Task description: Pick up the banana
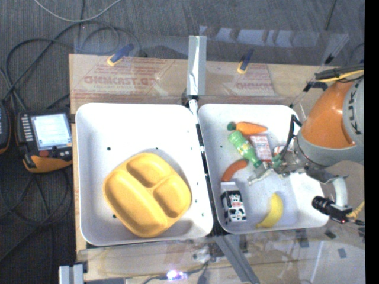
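Observation:
The yellow banana (272, 210) lies curved on the floor of the right bin (308, 218), close to its front wall. My gripper (261, 172) hangs over the middle of that bin, at the end of the grey and orange arm that enters from the right. It sits above and slightly behind the banana, apart from it, near the green bottle and the red packet. Nothing can be seen held in it.
In the right bin lie a carrot (249, 126), a green bottle (244, 147), a red packet (262, 146), a red-orange sausage shape (232, 170) and a black-and-white carton (234, 206). The left bin (89, 158) holds a yellow divided plate (148, 194).

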